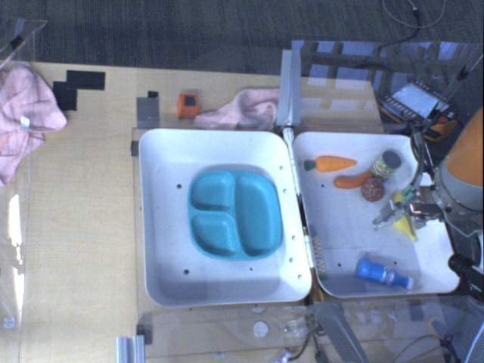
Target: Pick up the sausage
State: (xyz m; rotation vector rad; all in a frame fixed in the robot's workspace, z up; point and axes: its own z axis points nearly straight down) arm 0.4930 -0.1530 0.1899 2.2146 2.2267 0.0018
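Note:
The sausage (351,181), a short orange-brown curved piece, lies in the right bin (340,237) just below the carrot (333,163). A round dark-red speckled piece (373,190) touches its right end. My gripper (386,209) hovers in the right half of that bin, below and to the right of the sausage and apart from it. Its fingers (380,218) look spread, with nothing between them. A yellow item (407,230) lies just under the wrist.
A small dark-lidded jar (389,162) stands right of the carrot. A blue bottle (384,273) lies near the right bin's front edge. The left bin (162,225) holds a blue divided plate (233,213). A pink cloth (238,110) lies behind the bins.

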